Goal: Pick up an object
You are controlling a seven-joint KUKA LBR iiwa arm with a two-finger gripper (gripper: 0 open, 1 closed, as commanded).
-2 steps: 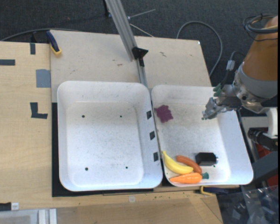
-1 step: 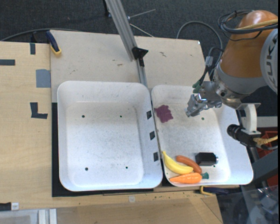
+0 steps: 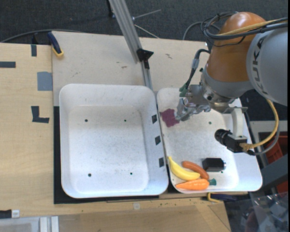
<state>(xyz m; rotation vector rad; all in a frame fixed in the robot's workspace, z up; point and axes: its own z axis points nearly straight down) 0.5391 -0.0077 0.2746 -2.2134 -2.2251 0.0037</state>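
A small purple object [image 3: 168,117] lies in the upper left part of the right bin [image 3: 249,175], close to the wall it shares with the left bin. My gripper [image 3: 183,112] hangs low over the right bin, its tip just to the right of the purple object and at or near its edge. Whether it touches the object cannot be told. The grey arm with its orange band [image 3: 234,37] comes in from the upper right and hides the back of the right bin.
At the front of the right bin lie a yellow banana [image 3: 180,170], two orange carrots [image 3: 195,168] [image 3: 193,184] and a black block [image 3: 213,164]. The left bin [image 3: 67,129] stands beside it. A metal pole [image 3: 128,28] slants over the bench behind the bins.
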